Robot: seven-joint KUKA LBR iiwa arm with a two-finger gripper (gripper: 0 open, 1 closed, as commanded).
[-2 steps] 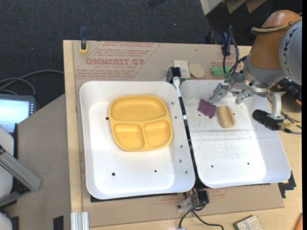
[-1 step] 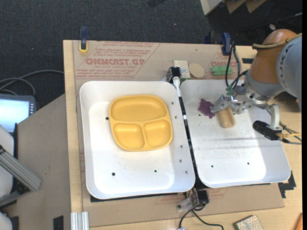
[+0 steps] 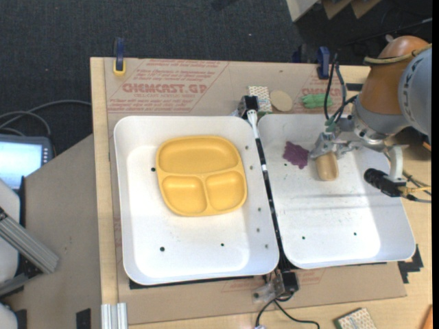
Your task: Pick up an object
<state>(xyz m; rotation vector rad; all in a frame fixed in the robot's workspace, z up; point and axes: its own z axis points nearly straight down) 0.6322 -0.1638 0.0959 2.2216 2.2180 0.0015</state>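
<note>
In the right bin (image 3: 343,238) lie two loose objects near its back left corner: a small purple piece (image 3: 296,153) and a tan, cork-like lump (image 3: 326,168) just to its right. My gripper (image 3: 328,147) hangs low over the back of that bin, directly behind and against the top of the tan lump; whether it grips the lump is hidden by the wrist. The grey arm with its orange band (image 3: 401,48) comes in from the right edge.
A yellow three-compartment plate (image 3: 202,175) sits in the left bin (image 3: 137,238). Behind the bins on the bench lie a round beige disc (image 3: 281,101), a green item (image 3: 314,101) and a small checkered tag (image 3: 258,92). A black cable fitting (image 3: 381,181) juts over the right bin's right side.
</note>
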